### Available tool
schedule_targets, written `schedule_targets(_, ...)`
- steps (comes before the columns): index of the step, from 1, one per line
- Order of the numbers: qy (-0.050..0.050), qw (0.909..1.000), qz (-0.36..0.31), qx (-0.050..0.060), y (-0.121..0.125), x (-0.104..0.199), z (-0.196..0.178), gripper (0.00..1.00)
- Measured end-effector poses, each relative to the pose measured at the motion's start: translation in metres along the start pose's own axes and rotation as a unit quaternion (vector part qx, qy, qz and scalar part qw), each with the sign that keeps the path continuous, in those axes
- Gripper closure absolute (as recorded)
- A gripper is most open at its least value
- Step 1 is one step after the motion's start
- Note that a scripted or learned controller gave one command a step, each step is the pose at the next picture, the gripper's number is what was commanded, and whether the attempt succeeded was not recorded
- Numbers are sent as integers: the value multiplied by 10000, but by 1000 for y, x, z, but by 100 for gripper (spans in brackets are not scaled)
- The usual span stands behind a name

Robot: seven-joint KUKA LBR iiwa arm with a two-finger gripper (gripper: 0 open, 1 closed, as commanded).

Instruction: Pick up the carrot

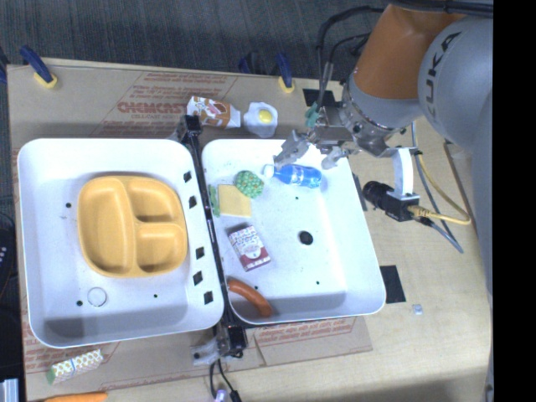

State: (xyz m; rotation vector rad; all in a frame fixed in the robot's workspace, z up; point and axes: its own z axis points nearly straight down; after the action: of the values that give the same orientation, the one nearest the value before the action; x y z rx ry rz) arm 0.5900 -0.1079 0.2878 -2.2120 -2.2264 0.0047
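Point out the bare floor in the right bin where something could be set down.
Free: the right bin's floor right of the red packet, below the blue bottle, around the dark hole. Crowded: the left side, with broccoli, cheese wedge and carrot, and the top edge under the end effector.

Robotics lab test bench, not a home or shop. Evidence: an industrial arm [448, 57] with exposed cables [435, 212] stands over a bench covered in taped cardboard [151, 99], held by blue clamps [38, 65] at the far edge. Below and left of the gripper [314, 151], two white bins [360, 258] sit side by side, joined by black clips [199, 254]. Contents are toy food and small packets, including a yellow divided tray [132, 224] in the bin farther from the gripper. Dark carpet [167, 15] lies beyond the bench.
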Motion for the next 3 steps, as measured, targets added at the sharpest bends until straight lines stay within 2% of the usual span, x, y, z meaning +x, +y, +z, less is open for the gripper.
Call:
schedule_targets(1, 4, 9958, 911, 14, -39, 7, 132, 0)
schedule_targets(2, 8, 9994, -337, 8, -34, 16, 181, 0)
schedule_targets(3, -7, 10000, -69, -16, -7, -92, 99, 0)
